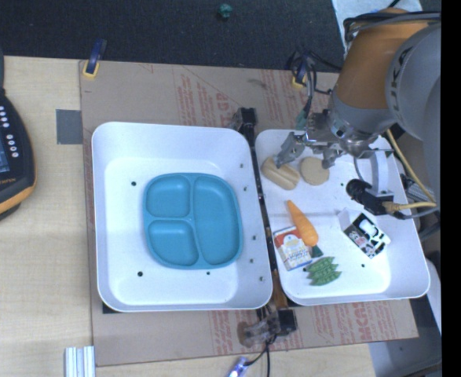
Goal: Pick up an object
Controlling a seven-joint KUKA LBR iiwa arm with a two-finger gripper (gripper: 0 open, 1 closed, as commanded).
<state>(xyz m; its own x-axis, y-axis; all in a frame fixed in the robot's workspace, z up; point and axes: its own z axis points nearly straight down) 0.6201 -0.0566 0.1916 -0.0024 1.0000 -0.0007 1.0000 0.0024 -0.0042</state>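
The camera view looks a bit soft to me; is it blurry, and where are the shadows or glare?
In the camera view everything is slightly soft; small items like the carrot lack fine detail. Lighting is even, with faint shadows inside the left bin around the blue plate. The white bins look bright, without harsh glare.

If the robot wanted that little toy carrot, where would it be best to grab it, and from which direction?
Probably across the orange body of the carrot, near its thicker lower end, coming straight down. It lies flat and slanted in the right bin, so the gripper would close across its narrow width. The red-and-white packet sits close beside its lower end.
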